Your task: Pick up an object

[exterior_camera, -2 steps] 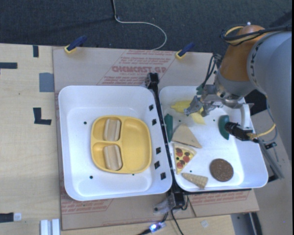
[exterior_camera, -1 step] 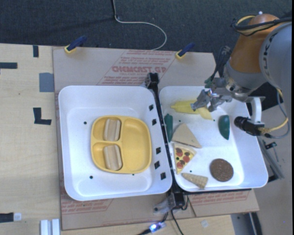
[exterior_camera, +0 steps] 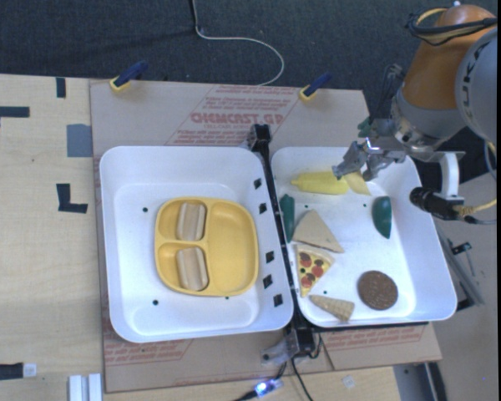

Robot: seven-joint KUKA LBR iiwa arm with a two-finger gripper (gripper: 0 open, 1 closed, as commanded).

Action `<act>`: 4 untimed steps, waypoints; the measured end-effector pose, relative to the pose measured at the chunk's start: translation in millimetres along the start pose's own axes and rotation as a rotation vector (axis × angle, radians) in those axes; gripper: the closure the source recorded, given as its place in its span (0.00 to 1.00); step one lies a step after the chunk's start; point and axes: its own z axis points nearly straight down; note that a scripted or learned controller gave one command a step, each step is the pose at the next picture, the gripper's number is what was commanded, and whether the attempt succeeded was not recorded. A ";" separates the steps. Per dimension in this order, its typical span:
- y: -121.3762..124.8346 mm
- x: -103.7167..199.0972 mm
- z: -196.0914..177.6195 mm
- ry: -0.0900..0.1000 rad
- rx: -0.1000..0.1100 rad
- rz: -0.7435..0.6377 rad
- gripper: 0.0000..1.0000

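Inside the right bin [exterior_camera: 426, 303] lie several toy foods. A yellow banana [exterior_camera: 321, 183] is near the back wall, with its long axis running left to right along this wall, and its right end goes under the gripper [exterior_camera: 356, 162]. The gripper hangs just over this end, and whether it is released or clenched cannot be told from this slanted view. A green pepper [exterior_camera: 382, 215] lies just right of the middle, its long axis going from back to front. A second green piece [exterior_camera: 287, 212] lies at the left wall, partly cut off by the divider. Near it are a tan sandwich wedge [exterior_camera: 318, 230], a pizza slice [exterior_camera: 311, 268], a small tan wedge [exterior_camera: 332, 307] and a brown round cookie [exterior_camera: 377, 290].

The left bin [exterior_camera: 125, 307] holds a yellow divided plate [exterior_camera: 234, 253] with two tan bread pieces [exterior_camera: 190, 220] in its compartments. Both bins stand on cardboard [exterior_camera: 192, 115] on the counter [exterior_camera: 33, 224].
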 end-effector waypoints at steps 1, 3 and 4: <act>-27.0 55.6 7.6 0.001 0.006 -0.004 1.00; -63.4 142.0 -5.3 0.001 0.004 -0.003 1.00; -68.4 142.8 13.3 -0.001 0.007 0.000 1.00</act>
